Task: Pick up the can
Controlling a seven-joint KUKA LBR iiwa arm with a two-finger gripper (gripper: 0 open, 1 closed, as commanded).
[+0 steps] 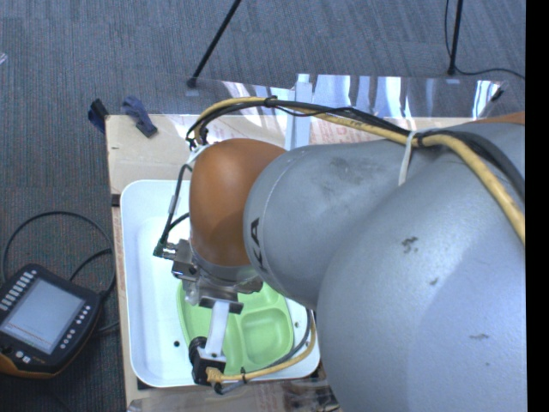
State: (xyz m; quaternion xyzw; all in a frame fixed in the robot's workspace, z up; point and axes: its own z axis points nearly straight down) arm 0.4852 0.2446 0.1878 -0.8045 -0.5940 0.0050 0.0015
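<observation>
Can: where it lies, I cannot tell

Near end of the white bin (137, 230), a green compartment tray (262, 333) lies inside, the gripper (213, 292) hanging right over its left part: apart or together, cannot tell. Orange band (225, 200) above it, grey arm (386, 264) covering the right. Far back, a blue thing (139, 115) on the bench (154, 157) corner

Counts: one white bin (146, 316); one green compartment tray (268, 337) inside it; one grey robot arm (386, 264); one bench (129, 148). On floor: one teach pendant (43, 316), two dark stand poles (221, 31), second pole (457, 24). Bench far-left corner: one blue clip (138, 115), one small black item (97, 110), type unclear.
</observation>
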